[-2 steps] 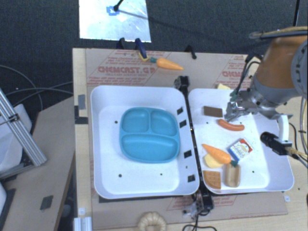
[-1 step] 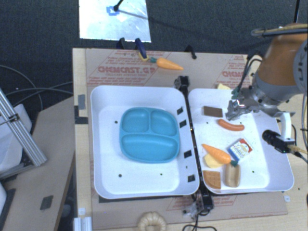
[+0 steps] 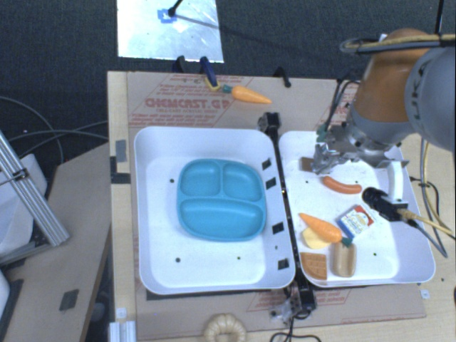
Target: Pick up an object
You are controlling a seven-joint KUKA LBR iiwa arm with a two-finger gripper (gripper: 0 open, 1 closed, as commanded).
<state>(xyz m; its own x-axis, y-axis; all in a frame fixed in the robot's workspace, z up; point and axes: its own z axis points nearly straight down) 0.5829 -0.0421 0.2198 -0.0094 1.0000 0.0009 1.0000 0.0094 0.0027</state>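
We see the end effector (image 3: 324, 157) low over the upper left part of the right bin (image 3: 413, 258), close to its left wall. We cannot tell how far open it is, nor whether it has hold of anything. A small brown piece (image 3: 306, 164) lies just beside it on the left. The sausage (image 3: 342, 185) lies near it, below and to the right. The carrot (image 3: 320, 226), packet (image 3: 355, 221), cracker (image 3: 315, 264) and bun (image 3: 343, 260) sit further down the same bin, bunched together.

In our judgement the main risk is closing on nothing, since the brown piece looks flat and sits off to one side. A descent this near the wall could scrape it, or nudge the sausage so that it rolls away. In the lower cluster, a grab could catch two things at once.
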